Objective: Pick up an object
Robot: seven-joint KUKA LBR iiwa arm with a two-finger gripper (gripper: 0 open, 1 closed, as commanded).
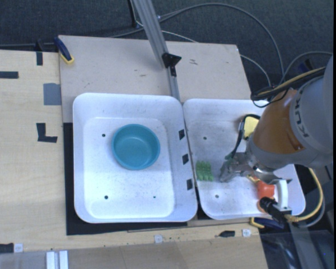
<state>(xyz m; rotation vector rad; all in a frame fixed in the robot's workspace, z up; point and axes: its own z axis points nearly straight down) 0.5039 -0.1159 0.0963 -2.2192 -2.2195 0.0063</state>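
I count two white bins side by side on the counter. Left bin: one blue bowl, upright, middle-left, plenty of bare floor around it. Right bin: one green block near its left wall, one yellow item partly hidden under my arm, one orange-red piece by the lower right rim. No readable writing that I can make out. My tool sits low in the right bin, just right of the green block; fingers too dark and blurred, I can't tell their spread. Upper half of the right bin is open floor.
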